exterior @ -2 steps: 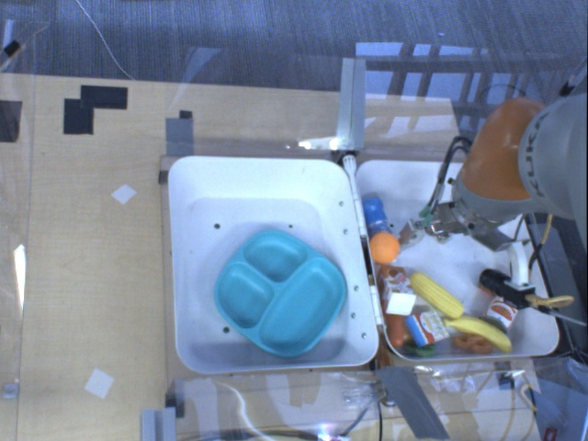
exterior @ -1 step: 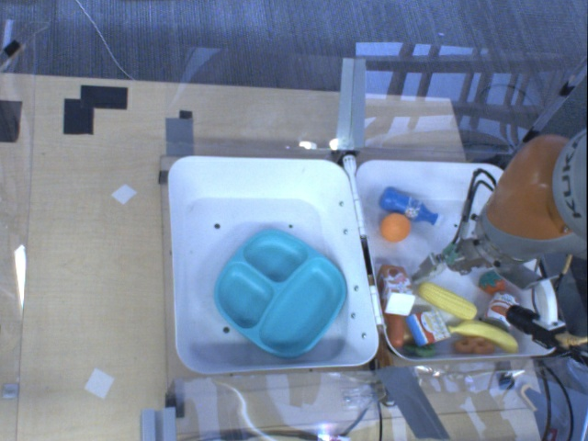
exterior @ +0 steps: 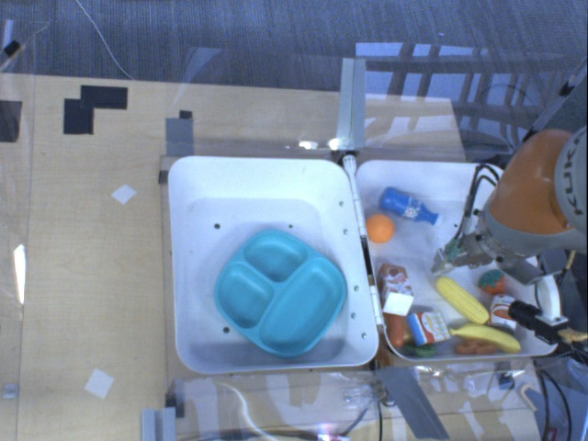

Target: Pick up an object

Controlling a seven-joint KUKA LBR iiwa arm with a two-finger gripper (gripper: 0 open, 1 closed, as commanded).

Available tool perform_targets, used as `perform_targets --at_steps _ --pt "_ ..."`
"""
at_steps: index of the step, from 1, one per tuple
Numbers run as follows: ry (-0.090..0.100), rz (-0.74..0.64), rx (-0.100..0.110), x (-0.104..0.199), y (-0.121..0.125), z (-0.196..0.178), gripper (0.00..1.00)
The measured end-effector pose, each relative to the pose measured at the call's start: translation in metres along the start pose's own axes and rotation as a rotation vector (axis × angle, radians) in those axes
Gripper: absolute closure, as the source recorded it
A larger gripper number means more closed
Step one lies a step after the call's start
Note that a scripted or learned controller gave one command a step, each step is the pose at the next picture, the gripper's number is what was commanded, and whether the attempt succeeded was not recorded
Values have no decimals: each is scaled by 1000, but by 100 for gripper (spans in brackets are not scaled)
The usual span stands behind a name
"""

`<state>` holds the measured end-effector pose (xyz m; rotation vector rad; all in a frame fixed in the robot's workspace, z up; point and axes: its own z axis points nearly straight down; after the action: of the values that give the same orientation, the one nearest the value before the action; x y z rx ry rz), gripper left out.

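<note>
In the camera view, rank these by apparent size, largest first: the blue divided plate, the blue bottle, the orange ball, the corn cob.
1. Blue divided plate, by far the largest.
2. Blue bottle and corn cob: similar length, too close to rank.
3. Orange ball, smallest.

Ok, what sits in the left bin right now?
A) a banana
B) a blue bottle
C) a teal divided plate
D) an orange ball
C: the teal divided plate lies alone in the left bin; the ball, bottle and banana are in the right bin.
</note>
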<state>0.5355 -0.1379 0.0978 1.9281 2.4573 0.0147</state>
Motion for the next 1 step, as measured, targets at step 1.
perform_targets --at_steps 1 --pt "0 0 0 0 0 0 0"
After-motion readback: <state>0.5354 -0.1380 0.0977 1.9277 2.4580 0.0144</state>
